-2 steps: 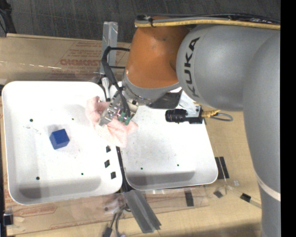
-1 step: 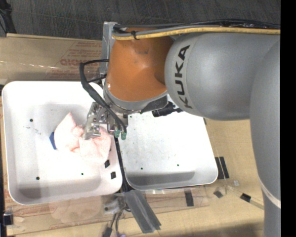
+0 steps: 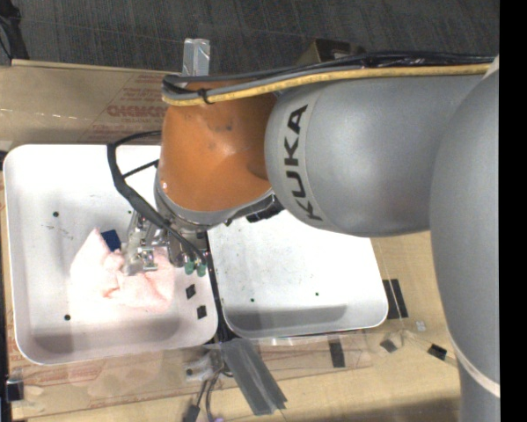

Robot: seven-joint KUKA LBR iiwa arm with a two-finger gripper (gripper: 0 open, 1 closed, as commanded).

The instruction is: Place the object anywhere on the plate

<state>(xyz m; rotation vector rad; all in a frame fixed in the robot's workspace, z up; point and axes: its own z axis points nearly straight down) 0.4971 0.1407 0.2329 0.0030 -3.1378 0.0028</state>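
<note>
Metal gripper hangs low in the left bin, over a pale pink crumpled object; whether it is open or grasping anything cannot be told. A small blue item lies just left of it. The right bin sits beside, on a wooden bench, under the grey arm.

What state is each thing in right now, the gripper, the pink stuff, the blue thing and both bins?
Gripper: low in the left bin, over the pink item; finger state unclear.
Pale pink crumpled item: lying on the left bin's floor.
Small blue object: at the pink item's upper edge, partly hidden.
Left bin: holds the pink item.
Right bin: bare white floor showing.
</note>
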